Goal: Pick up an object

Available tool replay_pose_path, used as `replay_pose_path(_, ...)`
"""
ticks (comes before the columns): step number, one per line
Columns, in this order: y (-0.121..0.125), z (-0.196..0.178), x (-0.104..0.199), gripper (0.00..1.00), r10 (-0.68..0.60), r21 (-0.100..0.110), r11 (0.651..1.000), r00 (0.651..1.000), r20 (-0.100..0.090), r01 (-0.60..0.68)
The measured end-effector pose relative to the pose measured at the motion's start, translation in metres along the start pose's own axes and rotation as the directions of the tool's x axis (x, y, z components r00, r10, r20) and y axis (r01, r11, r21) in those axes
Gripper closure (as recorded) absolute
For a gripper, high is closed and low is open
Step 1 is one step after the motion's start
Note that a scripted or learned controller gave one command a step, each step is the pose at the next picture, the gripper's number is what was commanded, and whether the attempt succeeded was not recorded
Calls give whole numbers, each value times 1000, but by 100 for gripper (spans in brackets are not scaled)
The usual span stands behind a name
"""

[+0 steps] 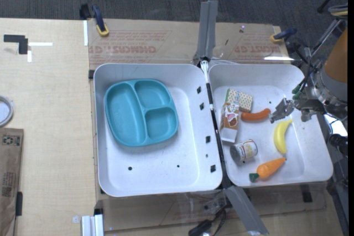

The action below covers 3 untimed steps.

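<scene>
- The end effector (289, 109) hangs over the right bin (310, 171), fingers spread and holding nothing, above the banana (281, 136) and sausage (255, 115); crowding risks a glancing grasp.
- That bin also holds a carrot (268, 168), can (244, 151) and cartons (234, 109).
- The left bin (110, 171) holds a blue tray (141, 112).

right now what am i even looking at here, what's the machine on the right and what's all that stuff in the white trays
One camera looks down at a slant on a bench with two shallow white bins. The left bin holds a blue divided plate. The right bin holds toy food: a banana, a carrot, a sausage, a small can and two small cartons. The machine at the right is a robot arm; its pincer hangs above the right bin, near the sausage and banana. Nothing shows between its fingers, so it holds nothing yet.
</scene>
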State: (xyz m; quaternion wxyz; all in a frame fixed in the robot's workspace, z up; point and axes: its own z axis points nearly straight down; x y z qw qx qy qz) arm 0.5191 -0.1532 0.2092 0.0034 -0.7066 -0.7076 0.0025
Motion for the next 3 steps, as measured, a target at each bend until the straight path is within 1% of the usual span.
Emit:
replay_pose_path(1,-3,120,-34,0,-53,-5,999,999,1,53)
replay_pose_path(2,-4,116,-35,100,-49,1,999,999,-1,49)
replay_pose_path(3,-4,-19,-22,100,134,-3,991,991,2,-134)
